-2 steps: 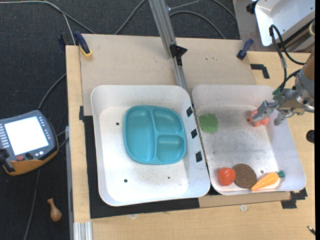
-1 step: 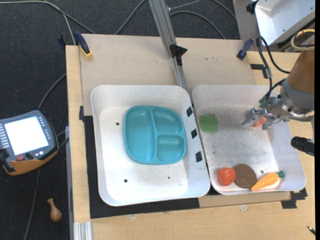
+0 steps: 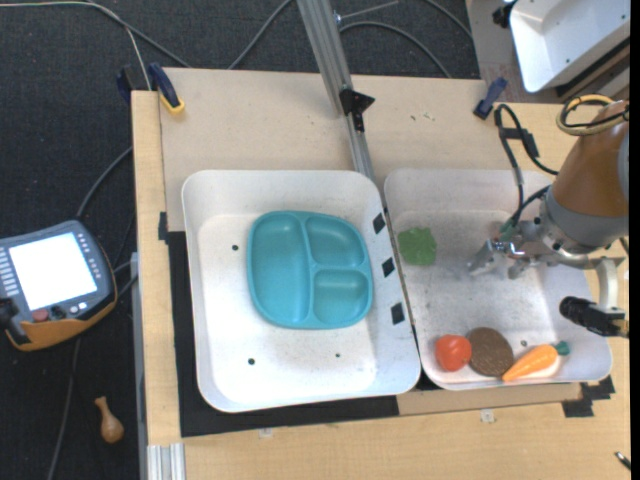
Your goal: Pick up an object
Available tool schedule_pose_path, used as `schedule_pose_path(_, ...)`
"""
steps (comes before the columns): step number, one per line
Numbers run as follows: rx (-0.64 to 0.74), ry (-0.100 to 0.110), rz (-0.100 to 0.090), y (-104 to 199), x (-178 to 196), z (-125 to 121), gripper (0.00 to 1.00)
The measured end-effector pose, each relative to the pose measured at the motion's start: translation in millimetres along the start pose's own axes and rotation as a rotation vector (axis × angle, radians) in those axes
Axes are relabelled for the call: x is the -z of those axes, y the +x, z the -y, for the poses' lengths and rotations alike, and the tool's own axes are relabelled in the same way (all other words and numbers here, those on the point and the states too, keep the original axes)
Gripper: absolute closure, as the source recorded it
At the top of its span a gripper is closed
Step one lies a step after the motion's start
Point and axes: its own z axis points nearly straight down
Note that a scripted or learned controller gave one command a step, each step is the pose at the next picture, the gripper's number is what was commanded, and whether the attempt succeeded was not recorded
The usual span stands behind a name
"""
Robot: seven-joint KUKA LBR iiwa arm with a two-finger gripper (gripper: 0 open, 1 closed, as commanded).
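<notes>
My gripper (image 3: 497, 264) is over the middle of the right bin (image 3: 455, 182), on the grey arm with its orange band (image 3: 592, 176) coming in from the right. Its two metal fingers (image 3: 480, 263) stand open with nothing between them. A green block (image 3: 417, 246) lies to its left, near the bin's left wall and apart from it. Along the bin's front edge sit a red tomato (image 3: 453, 352), a brown round piece (image 3: 490, 351) and an orange carrot (image 3: 532, 362), well below the gripper.
The left bin (image 3: 205, 298) holds a teal divided plate (image 3: 308, 269). A slanted metal post (image 3: 330, 58) meets the bench between the bins. Black cables (image 3: 515, 158) hang near the arm. A teach pendant (image 3: 50, 283) lies off the bench at left.
</notes>
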Motion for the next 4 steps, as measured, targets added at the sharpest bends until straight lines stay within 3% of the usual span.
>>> schedule_pose_path(1, 0.000, -0.006, 0.001, 0.1, 14.1, -1.5, 1.00)
schedule_pose_path(4, 0.002, -0.010, 0.004, 7.3, 156.6, 9.4, 1.00)
